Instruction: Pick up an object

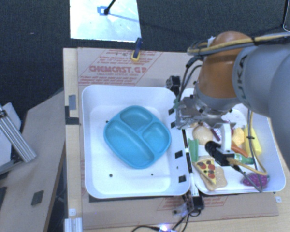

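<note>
Starting at the left, the left bin [94, 180] holds one thing, a blue divided plate [137, 136], lying flat near its middle and turned at an angle to the walls. Flat and broad as it is, it offers little to pinch, so it looks a poor choice for a grab.

Next, over the seam where the two bins meet, sits the gripper [182, 119]. It hangs low under the orange-banded wrist, above the back left corner of the right bin [276, 178]. The arm's bulk hides its tip, so I cannot tell whether it is open or closed, and nothing can be seen held in it.

The right bin carries the likely targets, crowded together as toy food. A green strip [193, 151] lies along the left wall. Just beside it, and nearest the gripper, is a pale round lump [202, 132]. In front of these a pizza slice [210, 171] lies flat near the front wall. Further right come a yellow piece [238, 137] and, in the front right corner, a purple bunch [255, 180].

My judgement is that the arm is placed this way to come down on the pale lump, which sits closest below it. The crowding is the risk: a descent could nudge the green strip or close on two things at once.
</note>
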Action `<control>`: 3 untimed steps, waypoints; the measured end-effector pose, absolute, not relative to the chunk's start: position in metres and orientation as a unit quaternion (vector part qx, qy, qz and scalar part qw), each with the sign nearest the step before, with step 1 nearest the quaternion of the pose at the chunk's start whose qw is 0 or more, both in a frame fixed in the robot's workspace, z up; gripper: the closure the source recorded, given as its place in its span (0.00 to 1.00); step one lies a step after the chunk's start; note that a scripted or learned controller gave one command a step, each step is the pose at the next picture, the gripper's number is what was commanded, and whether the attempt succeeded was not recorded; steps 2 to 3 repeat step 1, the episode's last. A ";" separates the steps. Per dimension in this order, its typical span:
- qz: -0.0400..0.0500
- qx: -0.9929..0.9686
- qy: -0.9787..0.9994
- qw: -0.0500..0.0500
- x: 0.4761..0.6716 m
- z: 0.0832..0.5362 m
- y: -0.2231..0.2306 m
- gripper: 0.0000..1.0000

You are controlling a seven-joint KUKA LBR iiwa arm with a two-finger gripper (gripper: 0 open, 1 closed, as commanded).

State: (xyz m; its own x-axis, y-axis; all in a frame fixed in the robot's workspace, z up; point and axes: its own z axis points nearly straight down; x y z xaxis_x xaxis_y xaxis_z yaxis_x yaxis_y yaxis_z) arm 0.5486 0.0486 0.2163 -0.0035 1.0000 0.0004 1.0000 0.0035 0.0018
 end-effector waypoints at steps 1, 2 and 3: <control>0.000 0.707 0.708 0.000 0.544 0.215 0.049 1.00; 0.000 0.707 0.708 0.000 0.544 0.215 0.049 1.00; 0.000 0.707 0.708 0.000 0.544 0.215 0.049 1.00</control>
